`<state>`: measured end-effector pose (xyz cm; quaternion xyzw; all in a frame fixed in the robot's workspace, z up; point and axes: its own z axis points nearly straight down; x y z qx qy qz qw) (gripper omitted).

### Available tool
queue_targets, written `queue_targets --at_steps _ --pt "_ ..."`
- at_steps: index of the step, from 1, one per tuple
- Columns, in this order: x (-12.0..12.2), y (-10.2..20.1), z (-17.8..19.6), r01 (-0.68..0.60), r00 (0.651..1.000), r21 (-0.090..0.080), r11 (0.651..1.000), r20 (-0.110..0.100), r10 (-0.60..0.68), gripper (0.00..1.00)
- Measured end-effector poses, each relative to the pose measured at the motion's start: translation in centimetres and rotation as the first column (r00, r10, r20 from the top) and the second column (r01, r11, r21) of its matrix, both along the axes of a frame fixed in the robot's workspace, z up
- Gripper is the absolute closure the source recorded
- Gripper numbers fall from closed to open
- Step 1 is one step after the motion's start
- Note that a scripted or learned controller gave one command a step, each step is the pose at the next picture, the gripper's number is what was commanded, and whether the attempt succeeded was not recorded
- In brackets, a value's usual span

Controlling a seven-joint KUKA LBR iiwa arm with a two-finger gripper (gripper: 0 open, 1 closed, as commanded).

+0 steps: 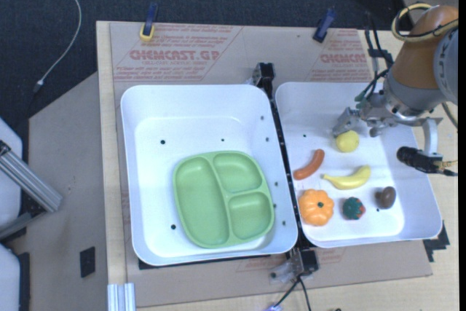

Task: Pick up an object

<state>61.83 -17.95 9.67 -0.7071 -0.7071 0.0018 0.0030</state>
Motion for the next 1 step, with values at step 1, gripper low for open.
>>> queue_targets --at_steps 1 --pt "-0.03 0.05 -1.29 0.000 1.000 -0.001 1.000 0.003 0.000 0.00"
